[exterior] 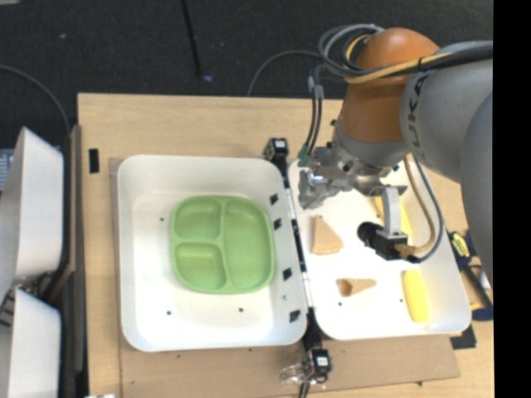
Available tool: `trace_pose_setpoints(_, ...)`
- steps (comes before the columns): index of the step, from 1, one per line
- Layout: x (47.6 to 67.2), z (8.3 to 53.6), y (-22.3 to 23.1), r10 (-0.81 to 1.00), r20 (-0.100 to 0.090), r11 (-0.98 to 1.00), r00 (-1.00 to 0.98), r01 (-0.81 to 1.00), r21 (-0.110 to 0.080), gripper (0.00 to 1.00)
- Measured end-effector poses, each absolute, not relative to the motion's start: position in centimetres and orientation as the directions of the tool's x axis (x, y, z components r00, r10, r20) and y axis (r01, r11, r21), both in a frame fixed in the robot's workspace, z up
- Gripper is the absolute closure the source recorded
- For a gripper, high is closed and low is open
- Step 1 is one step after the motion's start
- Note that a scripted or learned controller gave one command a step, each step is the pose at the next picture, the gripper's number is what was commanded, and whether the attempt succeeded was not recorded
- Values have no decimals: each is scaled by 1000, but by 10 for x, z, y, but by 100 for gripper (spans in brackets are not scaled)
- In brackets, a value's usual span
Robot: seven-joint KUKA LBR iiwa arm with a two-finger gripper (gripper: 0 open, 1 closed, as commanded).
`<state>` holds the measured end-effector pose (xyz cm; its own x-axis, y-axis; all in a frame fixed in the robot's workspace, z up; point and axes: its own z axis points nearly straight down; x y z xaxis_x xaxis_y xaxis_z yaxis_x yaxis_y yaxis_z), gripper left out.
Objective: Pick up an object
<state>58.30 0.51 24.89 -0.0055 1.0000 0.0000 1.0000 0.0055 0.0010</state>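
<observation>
Basically not started: no object is up yet. Hand [314, 187] sits over the far-left corner of the right bin [448, 326], close to the divider between the two bins, with the arm [382, 98] coming in from the right and covering most of that bin's far side.

Hand state: can't tell from this angle whether it's apart or together, since the wrist blocks the view. I see nothing carried under it.

Candidates:
- tan wedge [326, 239]: flat on the right bin floor, just below the hand in the view and nearest to it. Looks apart from the hand, not touched.
- small tan cone piece [355, 286]: further toward the near edge, lying on its side, clear of the wedge.
- yellow piece [416, 295]: near the right bin's near-right corner, well apart from the hand.
- green divided plate [222, 243]: alone in the left bin [141, 322], roughly centred.

My read is that this is the approach phase, and the wedge is the likely target given its proximity. Left to do: line up over it, descend, close, lift clear. The wedge lies flat and low, so a slip-off is plausible. Bench [99, 123] outside the bins carries nothing pickable.
</observation>
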Motion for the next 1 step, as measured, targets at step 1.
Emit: trace_pose_setpoints(1, 577, 252, 53, 1000, 2, 8, -8, 1000, 1, 100)
